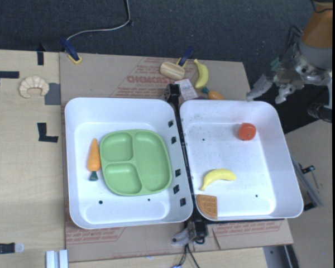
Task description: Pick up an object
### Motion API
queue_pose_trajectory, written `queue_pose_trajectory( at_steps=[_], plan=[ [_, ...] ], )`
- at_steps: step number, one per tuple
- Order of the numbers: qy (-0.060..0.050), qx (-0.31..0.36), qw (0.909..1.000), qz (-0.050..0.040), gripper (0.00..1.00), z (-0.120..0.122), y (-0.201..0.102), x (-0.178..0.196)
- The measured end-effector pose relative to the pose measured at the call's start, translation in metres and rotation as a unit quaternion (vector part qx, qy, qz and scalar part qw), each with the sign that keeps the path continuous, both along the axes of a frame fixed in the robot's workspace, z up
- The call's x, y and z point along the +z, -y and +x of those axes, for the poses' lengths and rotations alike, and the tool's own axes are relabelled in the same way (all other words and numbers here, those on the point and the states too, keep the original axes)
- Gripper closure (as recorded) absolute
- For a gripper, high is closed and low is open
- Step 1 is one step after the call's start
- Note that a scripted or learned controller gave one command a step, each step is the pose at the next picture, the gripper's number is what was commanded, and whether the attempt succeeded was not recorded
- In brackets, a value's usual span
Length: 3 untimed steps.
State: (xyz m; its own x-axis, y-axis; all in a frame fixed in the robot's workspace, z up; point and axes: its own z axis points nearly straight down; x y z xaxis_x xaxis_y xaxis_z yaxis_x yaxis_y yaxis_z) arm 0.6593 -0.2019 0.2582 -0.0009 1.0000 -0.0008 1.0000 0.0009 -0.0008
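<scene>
- Nearest the camera: a waffle-like cracker (207, 205) lay at the near left corner of the right bin (279, 205), just short of its front rim.
- Using the right bin as landmark: a yellow banana (218, 177) lay on its floor, a little behind the cracker; a red tomato (247, 131) sat toward its far right part, well apart from the banana.
- The gripper (271, 88) hung just beyond the bin's far right corner, outside the rim and above the surface, nothing between its jaws, which looked spread wide.
- Left of the right bin, the left bin (78, 205) held a green divided plate (136, 162) with a carrot (93, 157) beside it.
- Behind the right bin's far left corner: a second banana (201, 73) and a bread roll (172, 70). A croissant (33, 86) lay far off to the left.
- Judgement: approach stage, no grasp yet. The tomato was the closest candidate.
- To do it well: centre over the tomato, descend straight, keep the jaws wide until they straddle it, close near its middle; round shape may roll, so avoid nudging it toward the wall.
</scene>
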Motion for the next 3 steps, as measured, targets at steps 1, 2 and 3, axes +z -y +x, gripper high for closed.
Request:
queue_pose_trajectory(
  at_steps=[1, 2, 3],
  plan=[
    [-0.002, 0.001, 1.0000, 0.0010, 0.00, -0.015, -0.009, -0.160],
    [0.002, 0.001, 1.0000, -0.0001, 0.00, 0.010, -0.055, -0.172],
    [0.002, 0.001, 1.0000, -0.0010, 1.00, 0.011, -0.054, -0.161]
  ],
)
